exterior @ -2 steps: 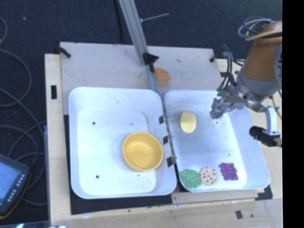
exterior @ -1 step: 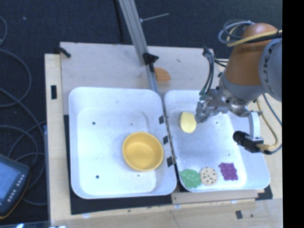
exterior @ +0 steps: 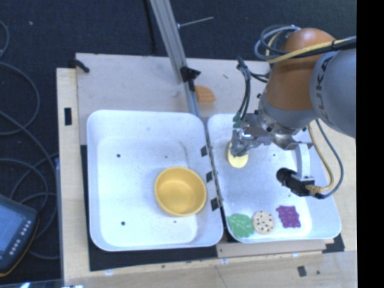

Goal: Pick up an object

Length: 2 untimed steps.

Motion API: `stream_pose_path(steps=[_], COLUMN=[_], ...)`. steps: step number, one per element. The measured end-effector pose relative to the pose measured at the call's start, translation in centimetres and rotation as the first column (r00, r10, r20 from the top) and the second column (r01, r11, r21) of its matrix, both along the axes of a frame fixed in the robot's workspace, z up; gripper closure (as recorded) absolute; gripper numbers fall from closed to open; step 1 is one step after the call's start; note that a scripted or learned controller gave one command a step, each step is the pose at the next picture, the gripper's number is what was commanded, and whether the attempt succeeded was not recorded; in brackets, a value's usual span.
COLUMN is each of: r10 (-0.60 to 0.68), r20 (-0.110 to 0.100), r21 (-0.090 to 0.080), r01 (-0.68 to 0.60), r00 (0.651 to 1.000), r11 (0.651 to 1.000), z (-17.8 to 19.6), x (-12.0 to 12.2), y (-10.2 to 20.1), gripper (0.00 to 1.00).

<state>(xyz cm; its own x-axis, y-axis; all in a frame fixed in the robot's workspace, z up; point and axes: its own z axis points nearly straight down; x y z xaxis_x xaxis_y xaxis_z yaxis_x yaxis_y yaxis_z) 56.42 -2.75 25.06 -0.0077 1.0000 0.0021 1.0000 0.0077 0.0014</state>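
Camera view gives you the arm (exterior: 300,83) reaching in over the right bin (exterior: 324,221), and its wrist covers much of what you would want to see. The fingers (exterior: 239,149) hang over a pale yellow disc (exterior: 237,160), but they are small and dark against the wrist, so you cannot tell whether they stand wide or narrow, nor whether they touch the disc. The disc's upper edge is hidden under them; the lower part shows just below the fingertips, on the bin floor close to the divider between the bins. It looks round and flat, so no long axis or heading can be read from it.

Count what lies farther below the fingers, along the near edge of the same bin: one green piece (exterior: 240,224), one round cookie (exterior: 263,221) with dark specks, and one purple piece (exterior: 288,216), side by side in a row, the green and the cookie almost touching. Their exact shapes are hard to make out.

Left of the fingers and lower, across the divider, one yellow bowl (exterior: 180,191) sits upright in the left bin (exterior: 108,131). Above the fingers, one small orange item (exterior: 204,94) rests on the surface (exterior: 120,83), partly hidden behind a slanted metal rail (exterior: 171,35).
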Motion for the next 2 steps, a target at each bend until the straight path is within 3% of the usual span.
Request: stream_pose_path(steps=[2], r10=[0.001], r20=[-0.002], r21=[0.001], r01=[-0.001], r00=[1.0], r11=[1.0], z=[-0.2], x=[-2.9], y=[9.6], gripper=[1.0])
